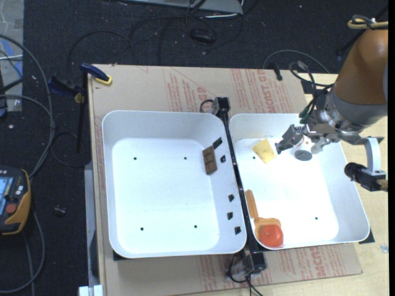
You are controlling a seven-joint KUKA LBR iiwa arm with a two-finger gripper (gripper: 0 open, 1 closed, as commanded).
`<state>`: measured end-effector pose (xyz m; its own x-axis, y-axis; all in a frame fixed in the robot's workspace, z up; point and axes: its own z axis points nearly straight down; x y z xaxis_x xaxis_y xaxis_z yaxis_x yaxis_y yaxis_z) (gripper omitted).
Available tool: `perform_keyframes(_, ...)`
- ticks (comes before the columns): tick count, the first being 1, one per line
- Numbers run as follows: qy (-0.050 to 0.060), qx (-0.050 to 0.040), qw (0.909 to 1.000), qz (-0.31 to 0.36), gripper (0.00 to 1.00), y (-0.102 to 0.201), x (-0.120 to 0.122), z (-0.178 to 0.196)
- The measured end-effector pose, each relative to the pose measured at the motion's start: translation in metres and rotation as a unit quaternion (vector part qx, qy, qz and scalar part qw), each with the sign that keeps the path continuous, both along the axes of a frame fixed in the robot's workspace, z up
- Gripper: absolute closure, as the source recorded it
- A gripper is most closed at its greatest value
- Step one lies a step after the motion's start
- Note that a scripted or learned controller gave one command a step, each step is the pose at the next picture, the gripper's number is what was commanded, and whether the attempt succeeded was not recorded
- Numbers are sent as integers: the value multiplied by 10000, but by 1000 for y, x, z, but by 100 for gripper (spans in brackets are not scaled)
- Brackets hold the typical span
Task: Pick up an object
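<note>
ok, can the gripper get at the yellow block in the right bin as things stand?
Probably yes. The gripper hangs just right of the yellow block, which lies alone on the right bin floor; the orange-red toy sits far off by the near rim.

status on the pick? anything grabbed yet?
Nothing grabbed yet. The gripper sits over the right bin, just beside the yellow block, with nothing seen between its fingers. Left to do: close on an object and lift. The red ball and brown block lie untouched.
</note>
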<state>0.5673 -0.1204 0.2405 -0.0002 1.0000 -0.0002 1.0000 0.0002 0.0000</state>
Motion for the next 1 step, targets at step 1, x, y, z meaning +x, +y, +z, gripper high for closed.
perform_keyframes(1,-1,-3,10000,-4,0,-35,54,-18)
